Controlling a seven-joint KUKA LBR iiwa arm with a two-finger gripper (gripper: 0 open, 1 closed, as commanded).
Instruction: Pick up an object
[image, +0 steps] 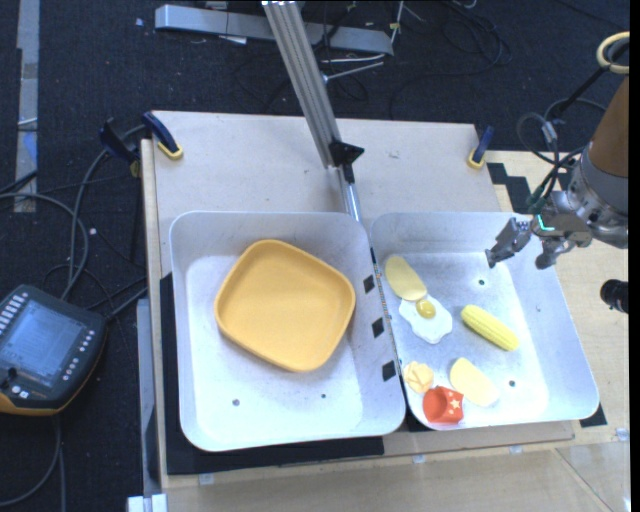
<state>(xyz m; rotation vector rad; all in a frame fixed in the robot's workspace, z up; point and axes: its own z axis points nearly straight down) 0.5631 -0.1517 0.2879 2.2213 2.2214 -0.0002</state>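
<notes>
The gripper (526, 245) hangs at the right of the frame above the upper right corner of the right bin (560, 330), its two dark fingers spread apart with nothing between them. Below it in that bin lie a corn cob (489, 327), a fried egg (426, 319), a pale yellow oval piece (405, 277), another pale piece (472, 381), and a red piece (442, 404) near the lower edge. The left bin (200, 400) holds a yellow square plate (285, 303).
</notes>
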